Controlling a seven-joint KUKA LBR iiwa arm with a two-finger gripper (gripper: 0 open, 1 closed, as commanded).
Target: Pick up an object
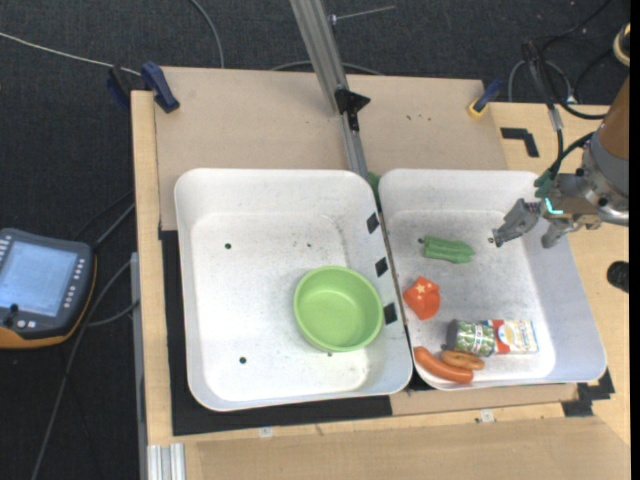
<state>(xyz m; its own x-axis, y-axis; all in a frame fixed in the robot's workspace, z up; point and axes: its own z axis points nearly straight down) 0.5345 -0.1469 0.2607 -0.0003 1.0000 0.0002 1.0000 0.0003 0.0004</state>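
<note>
Far to the left of the hand, off the table [250, 118], a teach pendant [40, 283] with a lit screen and orange casing, lying on the dark floor. Blue clamps [160, 86] at the table's back corners, one well to the hand's left, another [485, 95] up and slightly left of it. Left bin [200, 228] well to the left of the hand, holding a green bowl [338, 308], upright, near the bin's front right part. A grey metal pole [320, 48] slanting from the top edge down to the gap between the two bins.

Right bin [520, 278] beneath the hand. Just left of the hand and slightly below, a green cucumber-like toy vegetable [447, 250], lying flat, apart from the fingers. Lower left of the hand, a red toy pepper [423, 297]. Further down, at the bin's front edge, an orange-red hot dog toy [443, 365] touching a small can [472, 338] with a white packet [515, 336] just beside it on the right.

Hand [533, 230] over the right bin's back right part, at the end of the grey arm [610, 168] entering from the right. Two fingers spread apart, open, nothing between them, fingertips pointing left and downward toward the bin floor.
</note>
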